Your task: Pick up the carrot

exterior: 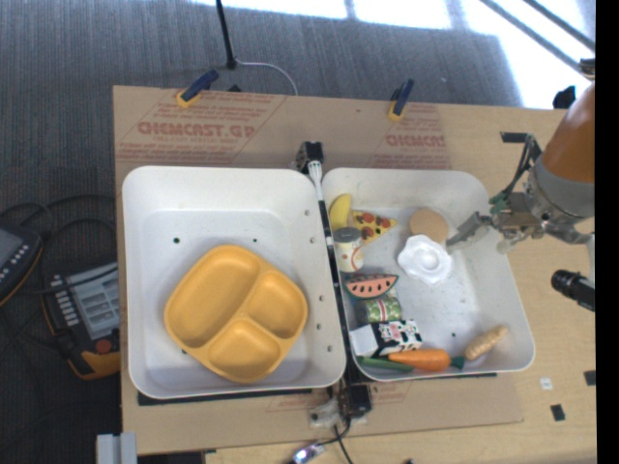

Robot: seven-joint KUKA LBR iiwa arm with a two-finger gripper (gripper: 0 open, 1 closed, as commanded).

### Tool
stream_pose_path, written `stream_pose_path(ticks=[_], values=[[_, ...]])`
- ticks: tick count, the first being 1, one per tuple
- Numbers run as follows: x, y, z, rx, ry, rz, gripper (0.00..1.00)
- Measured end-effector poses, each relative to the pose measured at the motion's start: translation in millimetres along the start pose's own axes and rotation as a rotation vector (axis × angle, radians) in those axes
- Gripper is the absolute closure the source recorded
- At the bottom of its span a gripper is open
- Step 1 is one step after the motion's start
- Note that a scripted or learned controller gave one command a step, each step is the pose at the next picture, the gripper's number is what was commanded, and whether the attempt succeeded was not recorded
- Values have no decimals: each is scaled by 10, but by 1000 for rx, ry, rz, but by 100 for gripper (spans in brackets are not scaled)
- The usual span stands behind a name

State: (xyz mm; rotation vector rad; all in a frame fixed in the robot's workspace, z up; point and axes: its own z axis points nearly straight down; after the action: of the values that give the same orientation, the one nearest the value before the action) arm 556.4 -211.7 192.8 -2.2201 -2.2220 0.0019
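Camera view: one carrot [420,361], two bins [155,201], one yellow tray [235,311].

Arm [578,153] cut off by right edge; only orange band and wrist in frame. Gripper [488,222] small and cluttered, finger state not resolvable. Carrot [418,361] green end partly under carton [385,337]. Can [348,248] label too small to read.
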Motion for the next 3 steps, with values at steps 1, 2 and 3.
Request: stream_pose_path(ticks=[1,2,3], values=[[961,1118,565,1,1,88,0],[911,1158,1001,-10,0,-256,0],[924,1176,888,-17,-2,-259,100]])
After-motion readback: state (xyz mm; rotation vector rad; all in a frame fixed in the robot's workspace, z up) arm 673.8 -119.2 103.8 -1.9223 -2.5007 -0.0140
